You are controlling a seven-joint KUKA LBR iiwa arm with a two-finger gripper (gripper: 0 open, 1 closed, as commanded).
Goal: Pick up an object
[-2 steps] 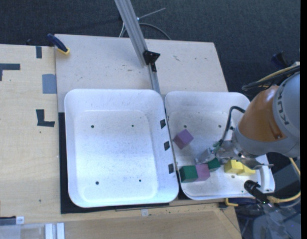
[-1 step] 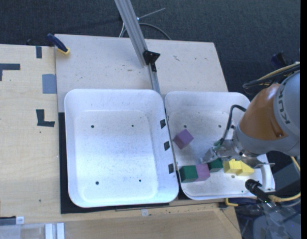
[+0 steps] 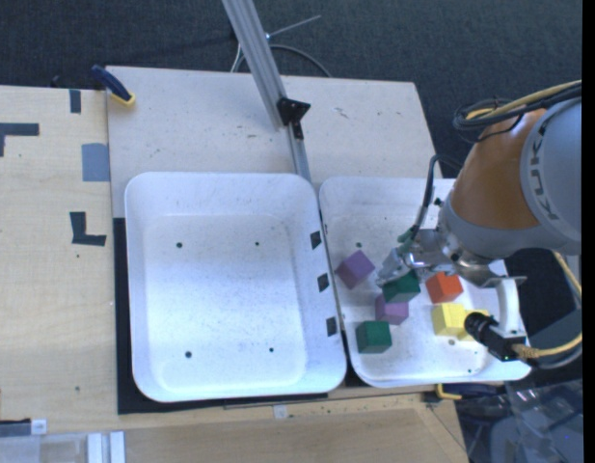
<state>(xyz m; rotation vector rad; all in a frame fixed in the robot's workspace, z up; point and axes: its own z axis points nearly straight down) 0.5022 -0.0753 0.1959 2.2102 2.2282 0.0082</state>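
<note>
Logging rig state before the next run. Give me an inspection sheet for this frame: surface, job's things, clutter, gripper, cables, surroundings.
Surface: wooden bench bearing a left bin and a right bin, side by side.
Job's things: all in the right bin: two purple blocks, two green blocks, orange block, yellow block.
Clutter: blue-and-yellow tool at the bench's far left corner.
Gripper: gripper low over the cluster, by the upper green block; hold cannot be judged.
Cables: yellow and black cables on the arm; thin wire behind the bench.
Surroundings: slanted metal pole; dark carpet.
</note>
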